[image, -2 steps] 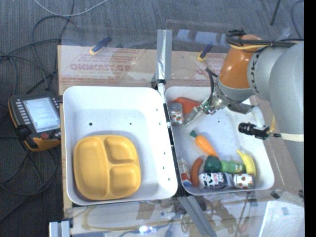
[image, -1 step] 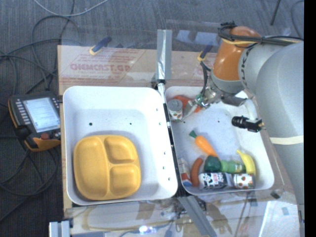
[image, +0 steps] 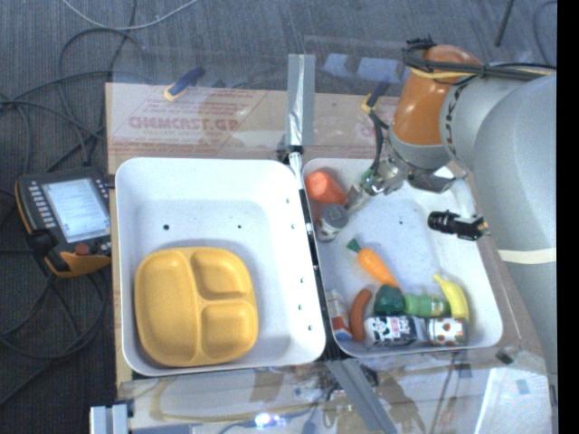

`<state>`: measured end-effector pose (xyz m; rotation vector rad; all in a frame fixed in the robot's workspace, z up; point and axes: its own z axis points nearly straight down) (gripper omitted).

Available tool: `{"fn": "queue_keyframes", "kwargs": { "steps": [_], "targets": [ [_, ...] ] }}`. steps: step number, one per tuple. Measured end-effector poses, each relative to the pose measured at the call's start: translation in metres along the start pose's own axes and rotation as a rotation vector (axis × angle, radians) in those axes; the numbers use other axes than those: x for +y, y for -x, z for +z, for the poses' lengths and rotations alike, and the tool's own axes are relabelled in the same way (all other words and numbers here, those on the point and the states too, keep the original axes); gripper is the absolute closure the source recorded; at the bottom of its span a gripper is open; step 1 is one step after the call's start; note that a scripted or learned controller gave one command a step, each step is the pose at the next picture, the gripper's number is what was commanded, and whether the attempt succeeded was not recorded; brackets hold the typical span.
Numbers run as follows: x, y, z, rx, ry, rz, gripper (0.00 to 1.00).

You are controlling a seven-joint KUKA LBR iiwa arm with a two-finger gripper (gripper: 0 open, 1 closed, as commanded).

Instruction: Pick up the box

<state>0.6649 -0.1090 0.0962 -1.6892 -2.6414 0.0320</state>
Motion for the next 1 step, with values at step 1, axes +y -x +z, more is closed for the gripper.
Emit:
{"fn": "queue_keyframes", "kwargs": {
  "steps": [1],
  "targets": [
    [0.0327,-0.0659,-0.0894,0.002,0.021,-0.064,1.0]
  ]
}}
